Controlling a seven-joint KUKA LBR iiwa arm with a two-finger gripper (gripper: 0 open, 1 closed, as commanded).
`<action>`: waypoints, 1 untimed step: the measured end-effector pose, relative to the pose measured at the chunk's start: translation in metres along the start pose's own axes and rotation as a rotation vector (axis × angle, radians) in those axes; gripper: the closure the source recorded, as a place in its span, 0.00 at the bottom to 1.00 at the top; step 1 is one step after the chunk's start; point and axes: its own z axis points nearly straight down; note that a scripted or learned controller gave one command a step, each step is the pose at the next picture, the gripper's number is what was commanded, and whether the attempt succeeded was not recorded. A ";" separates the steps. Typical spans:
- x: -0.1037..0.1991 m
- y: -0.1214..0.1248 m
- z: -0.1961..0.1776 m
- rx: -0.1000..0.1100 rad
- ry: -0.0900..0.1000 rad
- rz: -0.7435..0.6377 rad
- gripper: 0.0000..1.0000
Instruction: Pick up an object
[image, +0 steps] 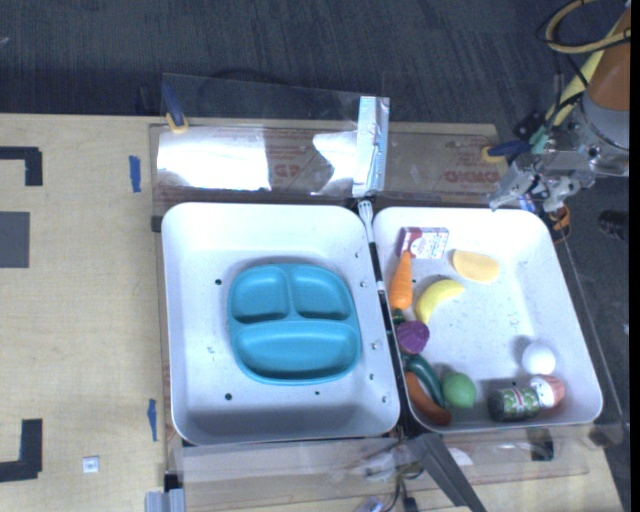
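The tool (540, 185) sat in the upper right of the frame, just outside the top right corner of the right bin (575, 330), hanging over the rim rather than over any of the objects. Nothing lay between its tips, but whether it was open or closed could not be told at this size and angle.

Every candidate lay below and to the left of it in the frame. Nearest was the pale yellow slice (476, 266), resting alone on the bin floor in its upper middle, with bare white around it. Just below and left of that was the banana (438, 297), its long axis running from lower left to upper right, and beside it the carrot (401, 281), lying nearly straight up and down along the bin's left wall. A small red and white carton (424, 243) stood at the top left corner, close to the carrot's tip.

The lower edge was more crowded: a white ball (538, 359), a dark can (516, 401) lying on its side, and a green round fruit (459, 389).

The left bin (190, 300) held a blue divided tray (294, 322), well apart from the tool.

As a judgement, the slice was the shortest reach, calling for a move down and left.
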 end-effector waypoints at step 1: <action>0.054 -0.027 0.068 0.003 0.001 -0.058 0.00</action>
